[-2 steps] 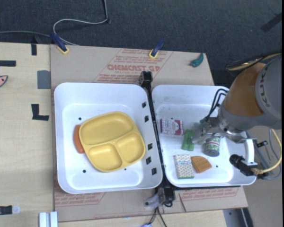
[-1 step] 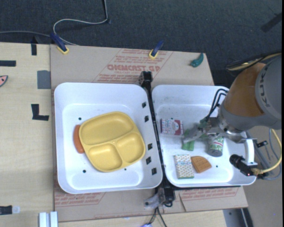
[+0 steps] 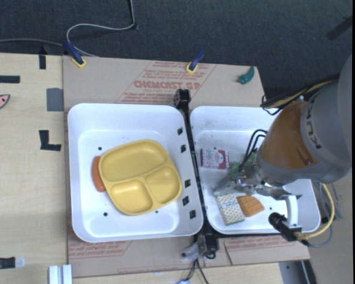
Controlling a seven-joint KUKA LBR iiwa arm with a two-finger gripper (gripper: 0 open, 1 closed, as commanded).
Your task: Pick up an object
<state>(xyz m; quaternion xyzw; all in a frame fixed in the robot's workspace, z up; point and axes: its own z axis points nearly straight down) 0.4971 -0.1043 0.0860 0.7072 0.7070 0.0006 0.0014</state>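
The arm (image 3: pixel 302 141) reaches low into the right bin (image 3: pixel 310 215); its end effector (image 3: pixel 244 179) sits among small items — a red-and-white packet (image 3: pixel 213 158), a patterned packet (image 3: pixel 229 209), an orange cracker (image 3: pixel 250 205); its grip cannot be told. The left bin (image 3: pixel 83 158) holds a yellow tray (image 3: pixel 139 176) over an orange thing (image 3: pixel 97 173).

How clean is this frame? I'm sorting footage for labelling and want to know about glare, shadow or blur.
In the camera view, lighting is even and soft; the left bin looks nearly washed out white, with mild sheen on the yellow tray. The arm darkens the right bin around the gripper, where small items blur together. Overall sharpness is modest.
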